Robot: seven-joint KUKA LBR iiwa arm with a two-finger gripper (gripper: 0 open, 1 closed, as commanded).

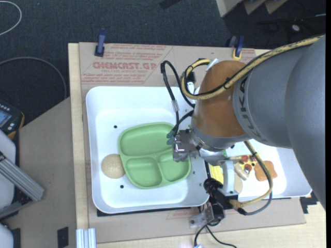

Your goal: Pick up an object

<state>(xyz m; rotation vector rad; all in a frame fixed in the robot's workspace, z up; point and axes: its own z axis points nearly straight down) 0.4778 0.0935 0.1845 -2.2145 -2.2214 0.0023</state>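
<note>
- The arm [269, 97] comes in from the right and covers much of the right bin [289, 190] and the inner edge of the left bin [98, 138].
- Its orange band [217, 102] sits above the gap between the two bins.
- The gripper [178, 148] is low over the right rim of a green tray [147, 154], at or very near that rim; whether it touches cannot be told.
- How the gripper stands, wide or narrow, cannot be told, as the wrist hides it from above; nothing is seen held in it.
- The tray has three compartments and lies flat in the middle of the left bin.
- A round tan ball [112, 166] lies just left of the tray, touching or nearly touching its edge.
- In the right bin, small items in orange, red and white [256, 168] lie below the arm, with something yellow [217, 174] beside them; their kind is not clear.
- Black cables [170, 87] loop off the wrist over the left bin's upper right corner.
- Both bins rest on a brown board [124, 63] with red print.
</note>
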